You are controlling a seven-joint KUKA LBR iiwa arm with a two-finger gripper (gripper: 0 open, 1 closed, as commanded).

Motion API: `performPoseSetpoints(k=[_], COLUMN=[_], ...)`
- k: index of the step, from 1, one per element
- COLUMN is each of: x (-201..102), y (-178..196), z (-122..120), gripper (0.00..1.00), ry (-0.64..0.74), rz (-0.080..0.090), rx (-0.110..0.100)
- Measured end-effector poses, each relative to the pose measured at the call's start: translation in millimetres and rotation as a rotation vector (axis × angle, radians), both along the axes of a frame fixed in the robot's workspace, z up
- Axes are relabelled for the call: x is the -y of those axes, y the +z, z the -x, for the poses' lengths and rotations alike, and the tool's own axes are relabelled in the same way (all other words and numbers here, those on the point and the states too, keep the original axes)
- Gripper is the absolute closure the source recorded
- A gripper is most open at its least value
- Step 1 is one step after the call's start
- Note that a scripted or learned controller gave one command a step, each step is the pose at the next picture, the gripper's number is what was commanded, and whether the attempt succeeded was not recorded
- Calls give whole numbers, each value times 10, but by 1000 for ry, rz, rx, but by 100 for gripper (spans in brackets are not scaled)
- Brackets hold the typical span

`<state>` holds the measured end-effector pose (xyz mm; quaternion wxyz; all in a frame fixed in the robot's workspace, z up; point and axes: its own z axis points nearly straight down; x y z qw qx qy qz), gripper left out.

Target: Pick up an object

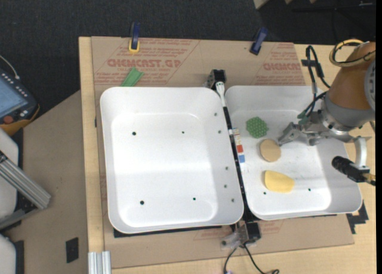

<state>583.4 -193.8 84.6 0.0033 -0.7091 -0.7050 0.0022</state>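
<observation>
You saw the gripper [290,135] over the right bin [340,204], fingers spread and holding nothing. A tan disc [270,151] lay just beside its tips, a green textured piece [256,126] above that, a yellow lump [279,181] below, all apart.

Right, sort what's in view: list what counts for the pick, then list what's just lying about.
For the pick:
- gripper
- green object
- tan object
- yellow object
- right bin

Lying about:
- left bin
- green strip on the board
- blue clamps
</observation>
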Motion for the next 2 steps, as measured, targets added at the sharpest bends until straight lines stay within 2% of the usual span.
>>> performPoseSetpoints(k=[1, 2], x=[-1071, -1006], y=[130, 231], z=[-332, -323], gripper=[0, 100], ry=[15, 6], rz=[0, 3], rx=[12, 13])
